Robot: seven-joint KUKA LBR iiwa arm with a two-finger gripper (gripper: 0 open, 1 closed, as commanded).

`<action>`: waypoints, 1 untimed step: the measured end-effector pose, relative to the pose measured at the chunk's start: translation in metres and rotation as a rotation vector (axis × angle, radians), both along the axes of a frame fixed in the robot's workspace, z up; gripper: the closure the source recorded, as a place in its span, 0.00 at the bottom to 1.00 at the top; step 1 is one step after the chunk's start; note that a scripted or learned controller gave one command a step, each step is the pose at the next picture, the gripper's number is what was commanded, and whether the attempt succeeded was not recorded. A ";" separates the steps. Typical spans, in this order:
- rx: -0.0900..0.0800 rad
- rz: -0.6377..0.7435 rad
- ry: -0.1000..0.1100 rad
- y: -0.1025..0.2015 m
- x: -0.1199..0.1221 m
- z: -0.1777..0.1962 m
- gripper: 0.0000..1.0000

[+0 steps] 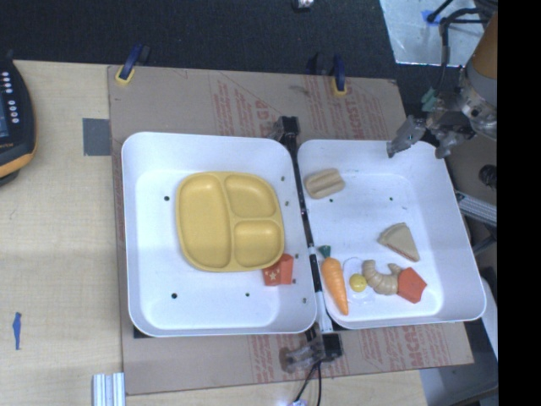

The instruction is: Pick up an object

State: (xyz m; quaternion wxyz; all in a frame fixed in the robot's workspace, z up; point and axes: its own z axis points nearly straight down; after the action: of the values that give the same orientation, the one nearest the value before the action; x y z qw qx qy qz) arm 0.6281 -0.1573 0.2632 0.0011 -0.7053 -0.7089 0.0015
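My gripper (420,145) hangs over the far right corner of the right bin (439,189), open, with nothing between its fingers. Below it in that bin lie a tan bread roll (324,183), a beige wedge (399,242), an orange carrot (335,284), a small yellow ball (358,282), a knobbly tan piece (382,277) and a red block (412,286). The left bin (152,303) holds a yellow divided plate (230,221) and a red cube (278,271) by its right wall. The gripper is well apart from all of these.
Both bins rest on a cardboard sheet (211,100) held by blue clamps (131,62) at the back. A black and orange pendant (13,117) lies at the far left edge. Cables (452,15) hang at the top right beside the arm.
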 end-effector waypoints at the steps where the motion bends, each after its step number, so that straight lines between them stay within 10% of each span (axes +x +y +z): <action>1: 0.001 -0.004 0.010 -0.036 -0.041 -0.107 0.00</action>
State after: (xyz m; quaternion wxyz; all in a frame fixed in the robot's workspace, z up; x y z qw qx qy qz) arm 0.5867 -0.1933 0.1558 0.0051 -0.7065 -0.7076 0.0046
